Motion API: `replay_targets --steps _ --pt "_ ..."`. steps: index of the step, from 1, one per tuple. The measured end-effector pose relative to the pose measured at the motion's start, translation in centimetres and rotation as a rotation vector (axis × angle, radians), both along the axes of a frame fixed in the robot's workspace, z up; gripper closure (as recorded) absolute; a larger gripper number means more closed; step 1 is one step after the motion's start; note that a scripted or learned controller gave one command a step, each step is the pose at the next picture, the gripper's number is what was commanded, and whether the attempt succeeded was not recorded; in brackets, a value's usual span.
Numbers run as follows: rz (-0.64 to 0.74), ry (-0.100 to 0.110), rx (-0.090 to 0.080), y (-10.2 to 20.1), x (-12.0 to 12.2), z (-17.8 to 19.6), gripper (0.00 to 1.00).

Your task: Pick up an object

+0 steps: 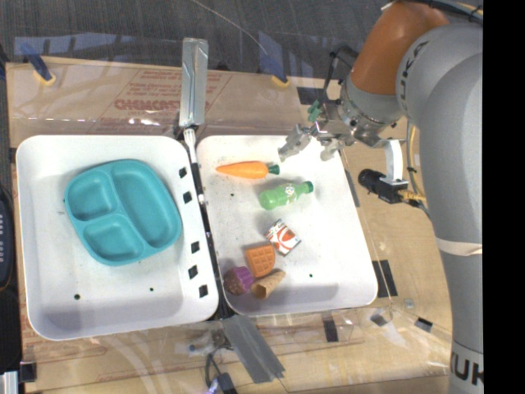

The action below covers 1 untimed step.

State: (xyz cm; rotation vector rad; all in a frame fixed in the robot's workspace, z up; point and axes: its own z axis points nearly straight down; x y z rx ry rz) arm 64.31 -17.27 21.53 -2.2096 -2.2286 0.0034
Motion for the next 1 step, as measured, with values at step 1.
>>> replay_targets --steps 1 --pt "-0.067 0.0 0.0 3.31 -5.71 -12.36 0.0"
